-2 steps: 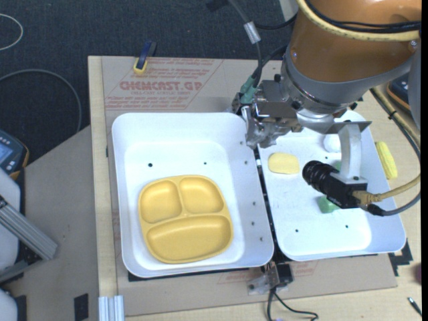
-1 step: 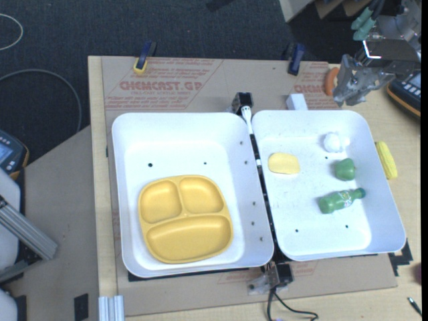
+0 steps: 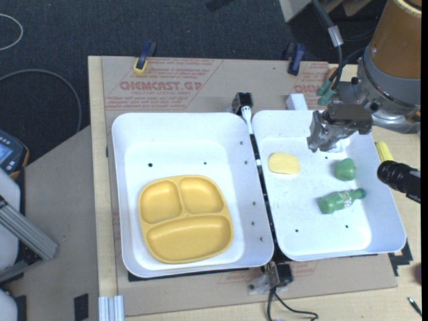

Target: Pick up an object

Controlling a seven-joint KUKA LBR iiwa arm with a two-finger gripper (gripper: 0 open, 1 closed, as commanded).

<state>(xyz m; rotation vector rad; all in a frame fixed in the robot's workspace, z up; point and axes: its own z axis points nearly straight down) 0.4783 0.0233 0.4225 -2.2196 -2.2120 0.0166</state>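
Two shallow white bins side by side on a bench, viewed from above at a slant; left bin (image 3: pixel 127 146) holding a yellow divided plate (image 3: pixel 185 217) with three compartments, lying flat near the bin's middle; right bin (image 3: pixel 294 239) holding three small things. Grey arm with orange band reaching in from the right, gripper (image 3: pixel 326 141) hanging over the upper part of the right bin, pointing down; nothing visible between its tips; whether released or clenched, cannot tell from this angle.

Nearest to the gripper: a pale yellow flat piece (image 3: pixel 284 164), just left of and below it, lying flat on the bin floor; probably light and thin, so awkward to pinch from above unless taken across its narrow width at the edges. A small green rounded object (image 3: pixel 345 170), just right of and below the gripper; likely light, smooth, apt to roll or slip; best gripped across its middle. A green toy bottle (image 3: pixel 340 200) lying on its side lower in the bin, tilted, cap end toward the right; probably hollow plastic, light and stiff; best grasped across the body, at right angles to its length, not at the tapering neck.

All three well apart from one another, with room for fingers to descend.
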